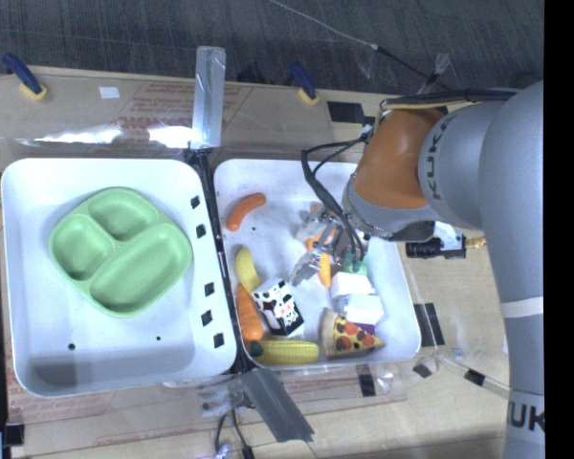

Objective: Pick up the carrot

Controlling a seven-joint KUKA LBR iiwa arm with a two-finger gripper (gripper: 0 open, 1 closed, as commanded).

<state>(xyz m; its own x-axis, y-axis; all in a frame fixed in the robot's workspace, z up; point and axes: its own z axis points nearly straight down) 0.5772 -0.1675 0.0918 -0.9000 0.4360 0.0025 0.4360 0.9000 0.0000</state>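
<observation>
The hand [327,249] hangs low inside the right bin [402,295]; I cannot tell if it holds anything. The carrot [249,316] lies apart, down-left of the hand, beside the bin wall. This looks like the approach step; next the hand must reach there.

Couldn't read gripper [330,247] fingers: tangled with cables and small orange piece, too blurred for me to tell apart. Arm [478,180] ran off frame at bottom right, base unseen; its wrist covered right bin [268,175] far corner. Carrot [249,316] lower end tucked behind cow-print block [279,309] and corn [287,352], tip hidden from me. White blocks [356,299] just right of cow-print block partly under gripper, shape unclear. Pizza slice [352,336] toppings too small to make out.
</observation>
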